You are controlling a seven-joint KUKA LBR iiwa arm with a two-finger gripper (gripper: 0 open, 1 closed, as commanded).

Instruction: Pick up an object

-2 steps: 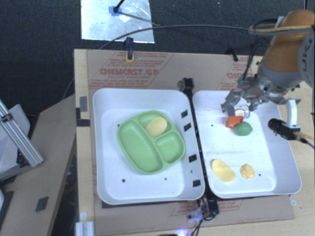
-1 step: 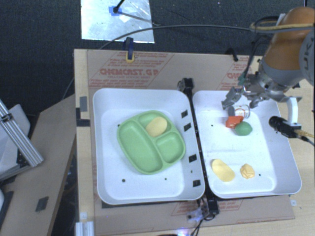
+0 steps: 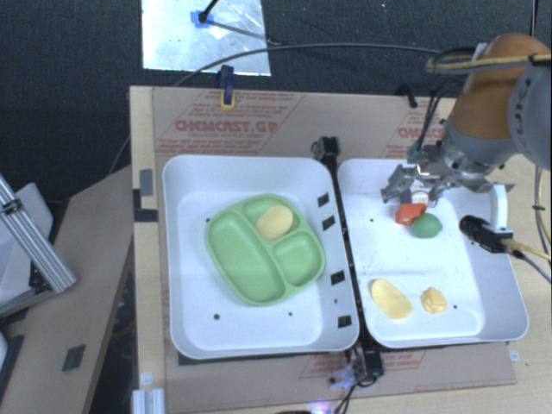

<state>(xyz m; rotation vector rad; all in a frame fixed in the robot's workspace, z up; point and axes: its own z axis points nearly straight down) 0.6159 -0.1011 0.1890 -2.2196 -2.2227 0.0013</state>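
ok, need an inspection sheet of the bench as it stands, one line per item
Surface: left bin and right bin, white, side by side on a brown printed board.
Job's things: orange piece and green ball, touching, in the right bin's back half; yellow oval and yellow lump near its front.
Clutter: green divided plate in the left bin, with a yellow piece in one small compartment.
Grippers: gripper right at the orange piece; grasp cannot be told.
Cables: grey cable arcs behind the bins toward the arm.
Surroundings: foil sheet, blue clamp on the board's back edge, metal rail at the left.
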